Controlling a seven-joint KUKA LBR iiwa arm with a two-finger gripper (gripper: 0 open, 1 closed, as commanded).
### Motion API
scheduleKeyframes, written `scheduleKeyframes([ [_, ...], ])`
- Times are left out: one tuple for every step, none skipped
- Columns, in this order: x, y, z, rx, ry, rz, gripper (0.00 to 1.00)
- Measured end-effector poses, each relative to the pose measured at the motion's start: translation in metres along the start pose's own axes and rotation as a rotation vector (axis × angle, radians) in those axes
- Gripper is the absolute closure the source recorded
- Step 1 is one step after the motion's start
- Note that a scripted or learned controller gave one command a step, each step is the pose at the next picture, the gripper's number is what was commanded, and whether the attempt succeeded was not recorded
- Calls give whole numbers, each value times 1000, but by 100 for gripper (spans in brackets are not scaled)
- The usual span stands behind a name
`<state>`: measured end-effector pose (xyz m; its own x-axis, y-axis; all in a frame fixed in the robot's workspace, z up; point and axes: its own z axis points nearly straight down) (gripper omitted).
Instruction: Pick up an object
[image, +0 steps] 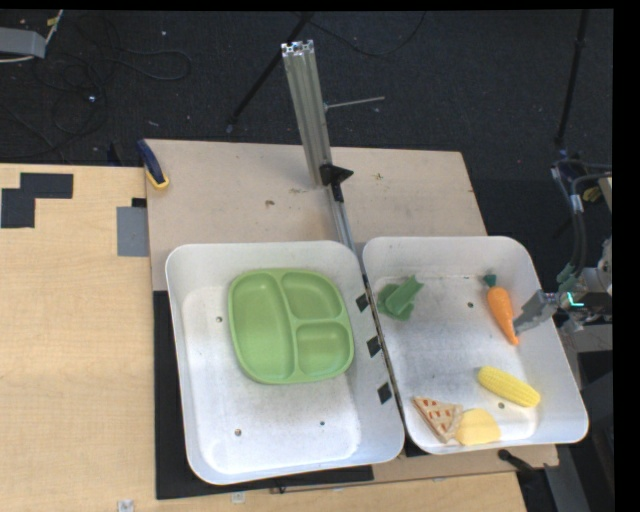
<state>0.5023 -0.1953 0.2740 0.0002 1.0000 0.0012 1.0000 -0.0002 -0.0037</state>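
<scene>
Jaws (532, 312) reach over right bin's (560, 345) edge beside carrot (501, 310).

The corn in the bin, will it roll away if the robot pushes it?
Probably, a little. The corn is long and rounded, lying on its side on the flat floor of the right bin, so a sideways nudge could make it roll. It looks like a toy, so likely stiff and light. The bin's raised wall should stop it.
</scene>
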Motion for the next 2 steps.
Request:
scheduleKeyframes([
  [0, 0, 0, -1, 0, 0, 0],
  [-9, -1, 58, 4, 1, 1, 0],
])
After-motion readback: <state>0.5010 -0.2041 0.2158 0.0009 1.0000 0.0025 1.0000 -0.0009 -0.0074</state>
